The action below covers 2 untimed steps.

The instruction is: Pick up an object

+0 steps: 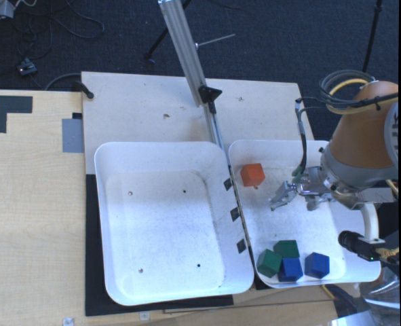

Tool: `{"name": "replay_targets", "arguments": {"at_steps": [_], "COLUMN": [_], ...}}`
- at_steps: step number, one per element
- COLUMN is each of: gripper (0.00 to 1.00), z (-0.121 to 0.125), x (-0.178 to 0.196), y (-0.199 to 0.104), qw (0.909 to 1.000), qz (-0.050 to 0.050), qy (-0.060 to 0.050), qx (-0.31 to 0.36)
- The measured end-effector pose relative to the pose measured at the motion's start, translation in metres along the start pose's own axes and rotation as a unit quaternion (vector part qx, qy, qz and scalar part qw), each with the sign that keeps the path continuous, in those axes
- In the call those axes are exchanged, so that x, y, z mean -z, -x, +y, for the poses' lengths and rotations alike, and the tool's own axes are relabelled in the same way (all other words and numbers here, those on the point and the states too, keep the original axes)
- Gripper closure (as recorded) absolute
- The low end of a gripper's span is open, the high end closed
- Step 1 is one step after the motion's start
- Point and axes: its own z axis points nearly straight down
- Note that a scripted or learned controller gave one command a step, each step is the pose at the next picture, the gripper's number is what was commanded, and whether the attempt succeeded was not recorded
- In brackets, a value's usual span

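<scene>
Reaching in from 3 o'clock, the grey arm [363,138] with its orange band carries the tool [281,199] over the right bin [363,274], roughly at that bin's middle. Tool state: cannot tell; the metal tip is small and blurred, and nothing shows between its parts. A dark cable [300,134] runs from the wrist toward 12 o'clock.

Item 1: orange block [252,174], on the right bin's floor, at 10 o'clock from the tool, near it but apart, close to the bin's left wall.

Item 2: cluster of four blocks at 6 o'clock from the tool, well apart from it, along the bin's near edge. Contents: one green block [286,248] at the cluster's 12 o'clock; a second green block [269,263] at its 9 o'clock; one blue block [292,269] just beside both greens, seemingly touching them; a second blue block [317,265] at the cluster's 3 o'clock, just beside the first blue.

Item 3: left bin [119,175], white, shallow, at 9 o'clock from the tool, side by side with the right bin; floor speckled with a few dark dots.

Item 4: slanted aluminium bar [184,46], running from the seam between the bins toward 12 o'clock, with a black bracket [209,94] partway along.

Item 5: tabletop [139,107], pale, under both bins; a wooden surface [30,216] with grey patches lies at 9 o'clock.
</scene>
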Motion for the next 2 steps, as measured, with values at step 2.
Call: {"name": "replay_targets", "arguments": {"at_steps": [2], "gripper": [0.00], "z": [0.103], "x": [-0.111], "y": [0.002], "qw": [1.0000], "qz": [0.000], "qy": [-0.002], "qx": [0.006]}}
